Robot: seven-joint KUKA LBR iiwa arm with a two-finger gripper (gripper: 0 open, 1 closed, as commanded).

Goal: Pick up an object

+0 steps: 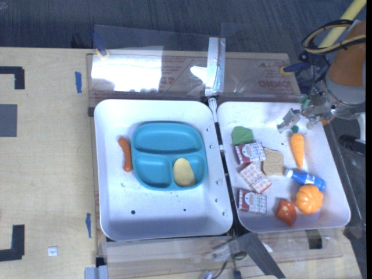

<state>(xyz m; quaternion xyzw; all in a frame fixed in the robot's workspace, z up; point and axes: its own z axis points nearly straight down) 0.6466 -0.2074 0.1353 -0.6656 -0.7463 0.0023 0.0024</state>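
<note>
My gripper (302, 121) hangs over the far right corner of the right bin (340, 173), open, with nothing between its fingers. Just below it lies an orange carrot (297, 149), its green top pointing toward the gripper. Further down that bin are a blue bottle (303, 177), an orange pumpkin (309, 199) and a red fruit (286, 211). To the left sit a slice of bread (272, 161), a green piece (242, 135) and three small red-and-white cartons (253, 177).
The left bin (110, 202) holds a blue divided tray (165, 144) with a yellow potato (183, 171) in its near right compartment. An orange-red sausage (125, 154) lies beside the tray's left side. A clear plastic sheet (157, 68) stands behind the bins.
</note>
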